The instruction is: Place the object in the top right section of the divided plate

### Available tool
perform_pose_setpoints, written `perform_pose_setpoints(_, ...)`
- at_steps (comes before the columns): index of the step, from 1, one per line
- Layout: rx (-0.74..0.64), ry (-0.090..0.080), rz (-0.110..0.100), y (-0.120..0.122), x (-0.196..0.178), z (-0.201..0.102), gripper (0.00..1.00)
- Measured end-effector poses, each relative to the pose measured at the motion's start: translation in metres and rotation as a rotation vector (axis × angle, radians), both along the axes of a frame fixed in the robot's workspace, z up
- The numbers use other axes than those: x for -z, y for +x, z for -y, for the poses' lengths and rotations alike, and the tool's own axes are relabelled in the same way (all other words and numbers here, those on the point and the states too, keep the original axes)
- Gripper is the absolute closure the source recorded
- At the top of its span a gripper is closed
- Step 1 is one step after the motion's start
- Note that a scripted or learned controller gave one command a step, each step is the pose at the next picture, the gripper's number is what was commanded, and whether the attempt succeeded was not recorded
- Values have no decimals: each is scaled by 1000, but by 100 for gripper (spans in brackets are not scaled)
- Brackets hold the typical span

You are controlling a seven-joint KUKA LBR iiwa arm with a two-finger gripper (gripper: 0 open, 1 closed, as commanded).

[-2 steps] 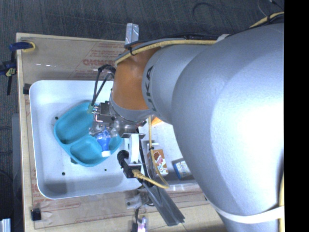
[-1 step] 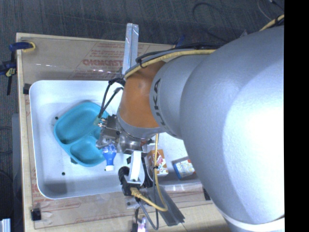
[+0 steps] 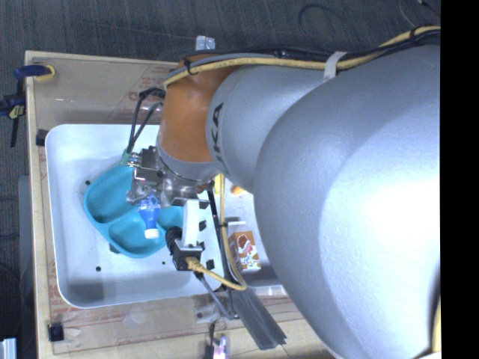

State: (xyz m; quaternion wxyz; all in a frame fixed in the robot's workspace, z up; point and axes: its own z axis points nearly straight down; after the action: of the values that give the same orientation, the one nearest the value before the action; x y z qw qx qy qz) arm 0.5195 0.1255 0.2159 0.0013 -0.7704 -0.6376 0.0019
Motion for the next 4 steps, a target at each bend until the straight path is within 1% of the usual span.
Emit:
perform_pose_setpoints(1,167,-1,1,1,5,-3,100)
perform_pose_setpoints(2,52,-1,-3,0,36,14,100)
perform_pose_setpoints(3,-78,5,21,58,110,10,100)
perform_pose_setpoints(4,-283,1,2,94,60,23,100)
